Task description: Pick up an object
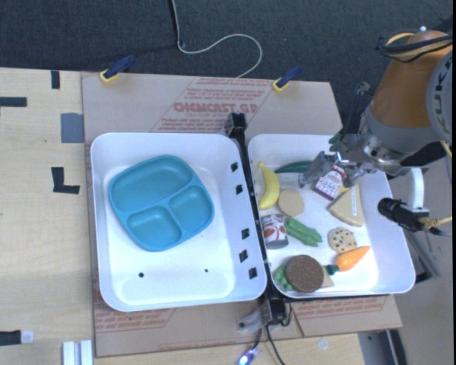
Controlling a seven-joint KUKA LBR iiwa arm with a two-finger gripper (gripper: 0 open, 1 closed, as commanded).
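Red-labelled packet tilted, long axis diagonal

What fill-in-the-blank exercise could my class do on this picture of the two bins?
1. The blue divided plate lies in the ____ bin.
2. The banana is coloured ____.
3. The carrot lies in the ____ bin.
4. The end effector hangs over the ____ bin.

Missing words: left; yellow; right; right
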